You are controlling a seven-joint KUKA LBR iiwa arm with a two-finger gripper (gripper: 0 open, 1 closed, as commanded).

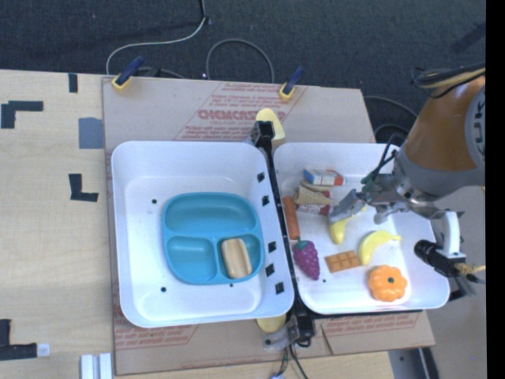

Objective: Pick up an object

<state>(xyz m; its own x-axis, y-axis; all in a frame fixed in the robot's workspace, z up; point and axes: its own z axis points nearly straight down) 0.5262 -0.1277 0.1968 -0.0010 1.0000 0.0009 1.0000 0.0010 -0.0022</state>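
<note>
We see two white bins side by side on a sheet of cardboard [197, 113] that carries red printed lettering near its top edge; the words are too blurred for us to read. Two clamps, one yellow [125, 78] and one blue [290, 84], grip that top edge.

The left bin [134, 180] holds a blue divided tray [197, 235], and a bread roll [236, 258] lies in the tray's lower right compartment.

The right bin [426, 294] holds the toy food. A small box [322, 178] with red and blue print sits near the top; we cannot make out its label. Just below it lies a brownish packet [313, 200], also unreadable. An orange sausage [291, 217] lies along the divider between the bins. Purple grapes [307, 259] sit lower down, with an orange waffle [342, 261] beside them, a banana [377, 244] to its right and a small pumpkin [387, 283] near the bottom rim.

The arm [446, 144] reaches in from the right. Its gripper [346, 209] hangs low over the middle of the right bin, right above a small yellow piece [338, 230]. We cannot tell how the gripper stands or whether it holds anything.
</note>
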